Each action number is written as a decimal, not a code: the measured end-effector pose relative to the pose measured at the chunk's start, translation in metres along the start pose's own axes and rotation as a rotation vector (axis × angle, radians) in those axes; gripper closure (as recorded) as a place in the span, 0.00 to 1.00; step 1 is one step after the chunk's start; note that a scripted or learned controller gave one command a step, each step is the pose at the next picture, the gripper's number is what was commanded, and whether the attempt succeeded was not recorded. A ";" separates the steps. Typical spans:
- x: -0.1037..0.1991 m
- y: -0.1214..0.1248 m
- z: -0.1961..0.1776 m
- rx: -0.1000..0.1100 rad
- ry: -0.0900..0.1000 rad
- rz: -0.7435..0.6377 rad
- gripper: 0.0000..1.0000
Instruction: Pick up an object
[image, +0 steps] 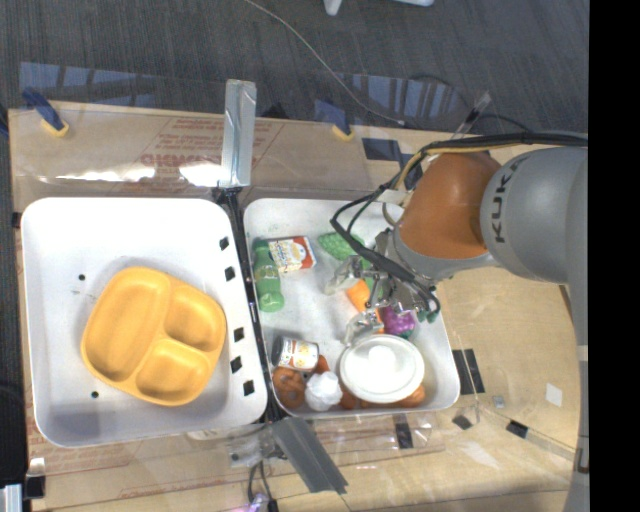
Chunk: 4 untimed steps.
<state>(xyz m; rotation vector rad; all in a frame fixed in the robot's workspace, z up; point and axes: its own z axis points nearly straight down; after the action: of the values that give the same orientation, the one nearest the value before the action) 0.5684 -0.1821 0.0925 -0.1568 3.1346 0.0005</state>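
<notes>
Two bins: we see the small orange object (357, 295) in the right white bin (300, 222).
Gripper (385, 300): just beside it; grip state we cannot tell.
Arm (520, 215): bent down from right.

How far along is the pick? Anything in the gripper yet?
Done: the arm has reached into the right bin, with the gripper low among the clutter by an orange piece and a purple item. In hand: nothing that I can confirm; wrist and cables hide the tips. Left: a confirmed grasp and the lift. The green bottle, white bowl and the yellow tray in the left bin lie untouched.
</notes>
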 end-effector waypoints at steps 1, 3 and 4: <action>-0.002 0.001 -0.011 0.002 -0.004 -0.007 1.00; -0.011 0.008 0.000 0.002 -0.004 0.014 0.00; -0.014 0.009 -0.012 0.005 -0.013 0.008 1.00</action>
<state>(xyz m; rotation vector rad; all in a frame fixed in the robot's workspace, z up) 0.5812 -0.1718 0.1041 -0.1438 3.1224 -0.0071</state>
